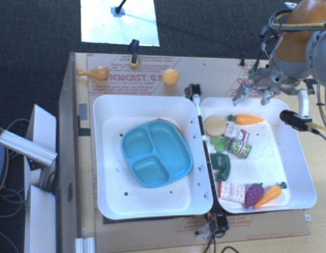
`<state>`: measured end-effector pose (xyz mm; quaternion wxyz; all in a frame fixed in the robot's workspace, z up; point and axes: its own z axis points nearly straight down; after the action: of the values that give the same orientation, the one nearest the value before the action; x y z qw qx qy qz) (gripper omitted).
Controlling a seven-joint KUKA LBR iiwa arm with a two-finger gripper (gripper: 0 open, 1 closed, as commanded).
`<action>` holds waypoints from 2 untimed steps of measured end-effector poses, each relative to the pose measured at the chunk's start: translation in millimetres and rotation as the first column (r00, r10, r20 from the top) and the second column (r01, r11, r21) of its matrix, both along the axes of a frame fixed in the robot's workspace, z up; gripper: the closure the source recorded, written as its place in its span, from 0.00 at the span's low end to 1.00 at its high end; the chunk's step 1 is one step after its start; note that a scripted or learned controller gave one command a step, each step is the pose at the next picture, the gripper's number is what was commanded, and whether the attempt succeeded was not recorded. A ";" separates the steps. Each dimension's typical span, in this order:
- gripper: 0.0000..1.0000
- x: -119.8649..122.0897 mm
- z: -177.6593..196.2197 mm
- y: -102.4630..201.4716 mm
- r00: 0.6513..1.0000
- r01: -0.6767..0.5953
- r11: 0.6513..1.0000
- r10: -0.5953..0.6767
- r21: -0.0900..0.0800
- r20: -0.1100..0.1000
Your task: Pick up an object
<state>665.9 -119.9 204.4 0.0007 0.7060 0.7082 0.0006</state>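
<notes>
Toy foods [237, 141] in right bin [297, 157]

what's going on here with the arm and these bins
A robot arm reaches in from the right, its gripper open over the far edge of the right bin and holding nothing. That bin holds toy food, including a carrot just below the fingers. The left bin holds a blue divided plate. No pick has been made yet.

Orange ball [170, 77] on cardboard [147, 70]
</notes>
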 end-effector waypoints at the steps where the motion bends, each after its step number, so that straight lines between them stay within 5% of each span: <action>1: 0.00 -48.9 -66.8 -17.4 1.000 0.001 1.000 -0.001 0.000 -0.002; 2: 0.00 -73.7 -99.0 8.0 1.000 0.001 1.000 -0.001 0.000 -0.001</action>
<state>592.1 -111.8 105.4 0.0003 0.7063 0.7080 0.0003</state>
